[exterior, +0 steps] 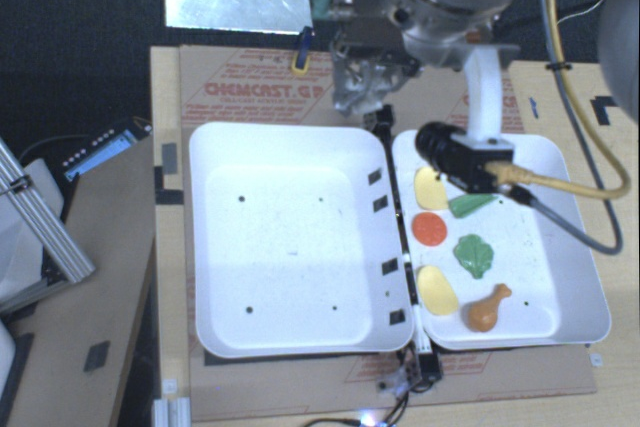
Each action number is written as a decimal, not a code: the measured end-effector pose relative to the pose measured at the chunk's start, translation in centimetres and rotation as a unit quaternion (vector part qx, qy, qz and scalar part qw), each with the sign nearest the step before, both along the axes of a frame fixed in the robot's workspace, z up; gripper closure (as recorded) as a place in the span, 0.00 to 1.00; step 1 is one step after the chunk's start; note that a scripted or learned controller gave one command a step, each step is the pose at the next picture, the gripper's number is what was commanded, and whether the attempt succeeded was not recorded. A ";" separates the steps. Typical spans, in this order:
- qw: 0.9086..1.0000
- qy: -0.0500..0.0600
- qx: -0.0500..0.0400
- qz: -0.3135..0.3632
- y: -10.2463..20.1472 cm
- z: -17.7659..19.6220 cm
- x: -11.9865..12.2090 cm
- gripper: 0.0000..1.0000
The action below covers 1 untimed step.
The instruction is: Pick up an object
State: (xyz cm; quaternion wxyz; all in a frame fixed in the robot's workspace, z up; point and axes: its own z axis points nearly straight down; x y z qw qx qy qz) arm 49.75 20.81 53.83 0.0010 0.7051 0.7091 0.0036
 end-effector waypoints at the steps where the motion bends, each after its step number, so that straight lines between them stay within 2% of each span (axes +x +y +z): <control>1: 1.000 0.010 -0.005 -0.001 2.7 -19.5 -1.3 1.00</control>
